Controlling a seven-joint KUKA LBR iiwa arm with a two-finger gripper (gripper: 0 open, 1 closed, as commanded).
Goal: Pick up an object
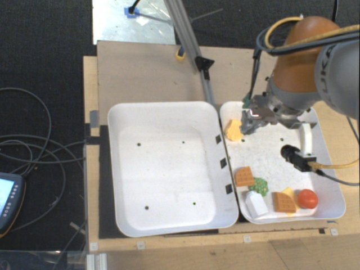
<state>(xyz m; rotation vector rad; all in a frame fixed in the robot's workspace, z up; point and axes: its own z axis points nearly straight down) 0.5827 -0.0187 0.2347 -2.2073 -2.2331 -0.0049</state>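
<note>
End effector point(248, 122) beside yellow piece point(233, 130) in right bin point(332, 167)

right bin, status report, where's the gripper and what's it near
Gripper low in right bin, upper left corner. Yellow piece touching its left side, grasp unconfirmed. Other food toys clustered at near edge, clear of it.

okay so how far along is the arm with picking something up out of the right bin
Done: the arm has reached into the right bin, and the tool sits low beside the yellow piece near the bin's far left corner. In hand: nothing I can confirm; the yellow piece looks to be resting on the bin floor. Left: grasp and lift. The waffle pieces, broccoli, white block and tomato lie untouched at the near end.
</note>
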